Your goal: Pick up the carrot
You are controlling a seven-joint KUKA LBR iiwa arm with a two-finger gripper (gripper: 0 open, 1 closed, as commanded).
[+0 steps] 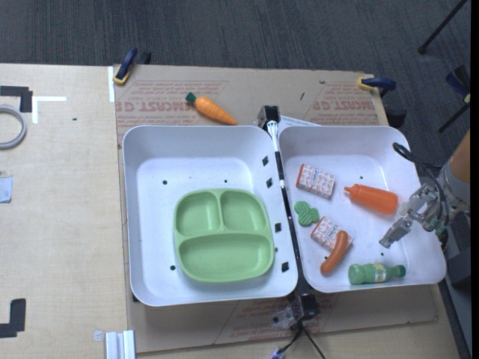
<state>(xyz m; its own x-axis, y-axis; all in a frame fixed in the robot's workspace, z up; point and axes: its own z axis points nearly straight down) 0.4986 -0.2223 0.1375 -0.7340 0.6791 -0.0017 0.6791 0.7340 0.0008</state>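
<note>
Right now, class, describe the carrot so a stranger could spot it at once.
Find the left bin, then look past its far rim on the cardboard. The carrot lies there outside both bins, orange with a green top.

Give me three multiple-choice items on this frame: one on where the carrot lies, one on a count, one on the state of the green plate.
1. Where does the carrot lie?
A. in the left bin
B. in the right bin
C. on the cardboard behind the left bin

2. How many compartments does the green plate have?
A. two
B. three
C. four

3. What does the green plate hold?
A. nothing
B. the sausage
C. the green bottle

Answers: 1 C, the carrot rests on the cardboard outside the rim of the left bin. 2 B, two small sections sit above one wide one. 3 A, all its sections are bare; the sausage and green bottle lie in the right bin, where the hand hovers, far from the carrot.
</note>
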